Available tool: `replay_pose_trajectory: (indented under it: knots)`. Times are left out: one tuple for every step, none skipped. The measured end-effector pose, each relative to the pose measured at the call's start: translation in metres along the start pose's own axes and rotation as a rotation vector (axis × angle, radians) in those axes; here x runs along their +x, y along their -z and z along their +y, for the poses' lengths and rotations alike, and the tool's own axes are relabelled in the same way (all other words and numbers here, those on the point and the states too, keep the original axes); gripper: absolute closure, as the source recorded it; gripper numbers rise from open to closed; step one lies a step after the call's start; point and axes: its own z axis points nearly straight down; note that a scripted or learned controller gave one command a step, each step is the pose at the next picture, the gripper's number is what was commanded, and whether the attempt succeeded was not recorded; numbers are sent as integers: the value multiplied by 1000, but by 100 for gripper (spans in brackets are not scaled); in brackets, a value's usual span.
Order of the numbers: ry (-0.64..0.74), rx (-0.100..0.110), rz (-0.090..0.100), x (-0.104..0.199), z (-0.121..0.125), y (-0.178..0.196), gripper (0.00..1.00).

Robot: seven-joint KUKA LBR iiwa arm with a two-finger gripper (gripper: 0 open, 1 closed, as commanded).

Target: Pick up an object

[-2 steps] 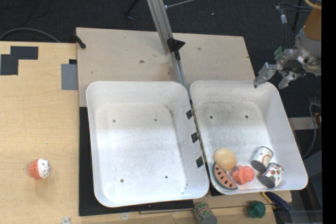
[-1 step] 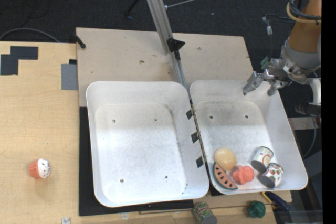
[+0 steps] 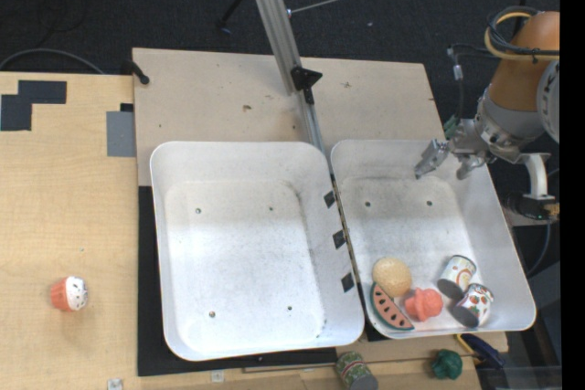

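Note:
My gripper (image 3: 446, 162) hangs over the back right part of the right bin (image 3: 416, 205), its two fingers spread open with nothing between them. Far from it, at that bin's front, several small objects cluster: a tan round piece (image 3: 392, 272), a watermelon slice (image 3: 390, 307), a pink-red toy (image 3: 423, 303), a small can (image 3: 457, 271) and a strawberry-printed piece (image 3: 475, 299).
The left bin (image 3: 242, 247) lies beside the right one, split from it by a clipped divider. A slanted metal rail (image 3: 279, 23) rises behind the bins. A small red-and-white toy (image 3: 69, 293) sits on the wooden table at left. Two green objects (image 3: 446, 364) lie before the bins.

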Motion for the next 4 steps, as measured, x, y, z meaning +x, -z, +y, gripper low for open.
replay_pose_trajectory:
  knots:
    - [2, -5, -2, 0, 1, 14, 100]
    - [1, -11, -3, 0, 3, 57, 100]
    - [0, -10, -2, -1, 3, 86, 100]
    - [3, -4, 1, 47, -28, 86, 100]
